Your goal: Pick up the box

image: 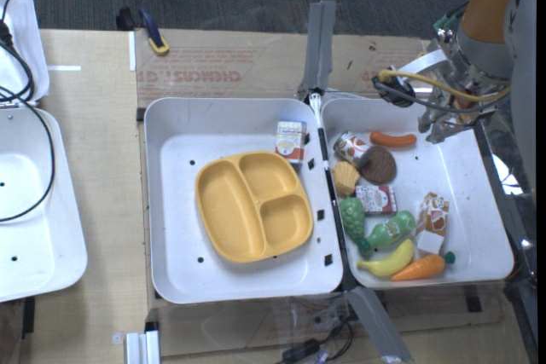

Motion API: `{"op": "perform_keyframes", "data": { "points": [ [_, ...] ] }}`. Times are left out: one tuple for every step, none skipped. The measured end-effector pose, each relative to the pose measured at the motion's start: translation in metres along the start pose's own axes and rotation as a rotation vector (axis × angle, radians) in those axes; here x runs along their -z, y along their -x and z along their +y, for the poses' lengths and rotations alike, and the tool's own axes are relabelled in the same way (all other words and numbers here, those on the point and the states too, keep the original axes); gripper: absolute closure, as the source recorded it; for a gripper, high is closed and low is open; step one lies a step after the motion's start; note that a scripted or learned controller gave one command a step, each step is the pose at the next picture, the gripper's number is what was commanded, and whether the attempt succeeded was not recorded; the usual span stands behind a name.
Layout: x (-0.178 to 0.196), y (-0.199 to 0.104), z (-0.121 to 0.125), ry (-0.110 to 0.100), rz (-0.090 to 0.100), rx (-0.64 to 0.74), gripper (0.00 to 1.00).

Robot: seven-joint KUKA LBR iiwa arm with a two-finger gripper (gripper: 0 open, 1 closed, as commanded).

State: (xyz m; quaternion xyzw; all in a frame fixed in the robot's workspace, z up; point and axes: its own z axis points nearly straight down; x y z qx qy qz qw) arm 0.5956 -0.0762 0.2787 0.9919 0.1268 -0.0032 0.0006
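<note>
Camera view: we find the small white carton box with red print [291, 140] in the left white bin [162, 183], just beside the yellow divided plastic plate [254, 205]. Our gripper [450, 117] hovers over the right bin's far edge; we cannot tell its opening. We should cross the divider and descend squarely.

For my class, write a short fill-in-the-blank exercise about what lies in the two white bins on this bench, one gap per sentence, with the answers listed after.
1. The yellow plastic plate has ____ compartments.
2. The small white and red box stands in the ____ bin, by the plate's far edge.
3. The yellow toy banana lies beside an orange toy ____ at the right white bin's near edge.
4. The robot's hand is over the ____ bin.

Answers: three; left; carrot; right
</note>
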Motion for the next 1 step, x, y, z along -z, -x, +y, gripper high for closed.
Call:
{"op": "perform_keyframes", "data": {
  "points": [
    [-0.0907,0.0020,-0.0472,-0.001,-0.001,-0.044,0.00]
  ]
}}
